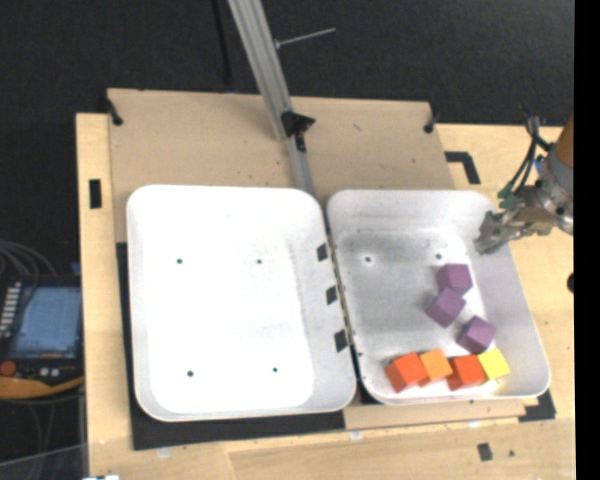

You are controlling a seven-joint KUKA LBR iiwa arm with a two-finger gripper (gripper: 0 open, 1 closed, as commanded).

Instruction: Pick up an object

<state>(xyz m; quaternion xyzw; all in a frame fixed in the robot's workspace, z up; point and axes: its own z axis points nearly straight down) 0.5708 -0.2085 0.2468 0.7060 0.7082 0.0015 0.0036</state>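
Dark floor lies all around a tan bench [380, 128] with two white bins on it. Blocks sit in the lower right part of the right bin [400, 218]. Three purple blocks [446, 306] run down in a line. Below them, along the bin's bottom edge, sit two red-orange blocks [408, 371], a lighter orange block [436, 364] between them, and a yellow block [494, 364]. The gripper [492, 234] is at the bin's upper right corner, away from the blocks. I cannot tell its grip. The left bin [230, 298] sits beside.
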